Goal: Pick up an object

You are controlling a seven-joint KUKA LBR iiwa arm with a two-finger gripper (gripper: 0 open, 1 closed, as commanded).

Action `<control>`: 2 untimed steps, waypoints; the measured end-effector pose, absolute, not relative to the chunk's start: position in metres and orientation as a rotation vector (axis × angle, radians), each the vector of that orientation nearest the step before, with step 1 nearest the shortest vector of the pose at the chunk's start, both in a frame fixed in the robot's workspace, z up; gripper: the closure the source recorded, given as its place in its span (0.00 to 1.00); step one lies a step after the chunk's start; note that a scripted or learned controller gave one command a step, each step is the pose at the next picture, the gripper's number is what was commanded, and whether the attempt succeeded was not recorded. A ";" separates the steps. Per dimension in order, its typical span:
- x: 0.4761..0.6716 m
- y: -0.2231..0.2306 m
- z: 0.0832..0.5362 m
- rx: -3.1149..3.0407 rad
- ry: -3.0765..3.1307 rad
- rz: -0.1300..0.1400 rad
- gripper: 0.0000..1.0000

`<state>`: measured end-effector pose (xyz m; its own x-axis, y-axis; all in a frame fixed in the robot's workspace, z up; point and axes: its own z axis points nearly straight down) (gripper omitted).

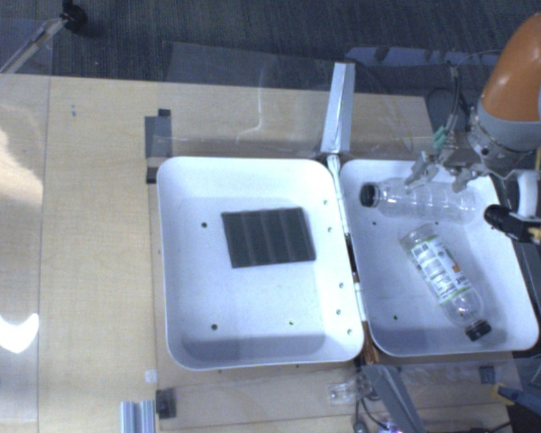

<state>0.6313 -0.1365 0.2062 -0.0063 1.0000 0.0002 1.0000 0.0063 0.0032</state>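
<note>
Currently my gripper (442, 174) hovers with fingers (421, 171) spread, empty, above a clear bottle (419, 198) lying just beneath them; a second bottle (444, 280) lies nearby.

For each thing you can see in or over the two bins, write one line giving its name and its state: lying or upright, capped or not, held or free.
Upper bottle: clear, on its side, black cap on, pointing left, under the pincer.
Lower bottle: clear, labelled, on its side, black cap on, free.
Dark ridged mat: flat in the left bin, free.
Pincer: over the right bin, at the upper bottle; grip not clear.
</note>
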 end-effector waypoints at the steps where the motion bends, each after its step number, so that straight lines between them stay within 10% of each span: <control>1: 0.606 -0.159 0.089 2.159 2.270 0.010 0.00; 2: 0.572 -0.165 0.090 2.017 2.388 0.026 0.00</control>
